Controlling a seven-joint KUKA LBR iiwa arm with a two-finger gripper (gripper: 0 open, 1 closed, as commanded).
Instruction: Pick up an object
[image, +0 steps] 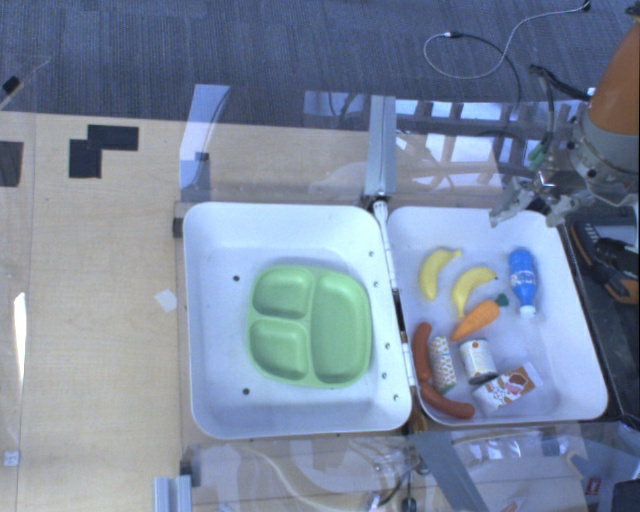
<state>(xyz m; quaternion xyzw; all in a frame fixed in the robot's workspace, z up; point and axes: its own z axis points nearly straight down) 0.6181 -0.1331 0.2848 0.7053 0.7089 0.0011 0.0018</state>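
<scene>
The gripper hangs with fingers spread and nothing between them, above the bin's far rim. Just below it lies the blue bottle: probably light, rigid and slippery, best pinched across its midsection.

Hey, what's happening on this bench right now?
A grey robot arm reaches in from the right, its pincer poised over the back edge of the right bin, with nothing between its fingers. That bin holds two bananas, a carrot, a blue bottle, sausages and small packages. The left bin holds a green divided plate. Nothing has been picked up yet.
</scene>
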